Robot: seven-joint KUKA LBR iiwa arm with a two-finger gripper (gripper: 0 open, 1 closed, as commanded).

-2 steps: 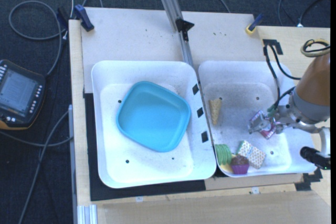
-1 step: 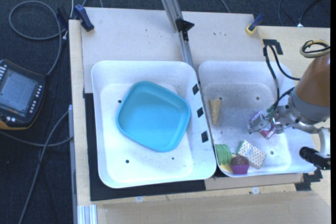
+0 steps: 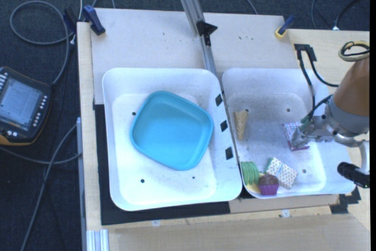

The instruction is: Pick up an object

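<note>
Nearest the camera, along the front edge of the right-hand shallow white bin (image 3: 276,82), sat a cluster: a green ribbed soft piece (image 3: 251,172), a small purple cup-shaped toy (image 3: 268,184) and a white packet with a diamond check pattern (image 3: 282,171), all touching or nearly so, probably bunched there because the bin floor slopes up to its rim. Just behind, near the bin's right wall, the two-finger gripper (image 3: 298,139) was down low on a small pink-and-white patterned item (image 3: 292,132), the likely target for the pick; the tips blurred into that item, so I could not tell the gripper's opening or whether anything was gripped. The grey arm with orange band (image 3: 352,100) was cut off by the frame's right side, and its wrist hid part of the bin wall. Further left in the same bin lay a tan cone-shaped piece (image 3: 241,124), well apart from the rest. The left-hand white bin (image 3: 117,144) held a light blue square plastic plate (image 3: 171,129), flat and central. Between the bins ran a slanted metal rail (image 3: 191,3) with black clips, its top cut off. Far back, the pale bench board (image 3: 147,38) carried a blue clamp (image 3: 93,18) and a yellow-blue clamp (image 3: 284,26), holding it down. At far left a handheld pendant with a screen (image 3: 20,104) was partly cropped.
</note>
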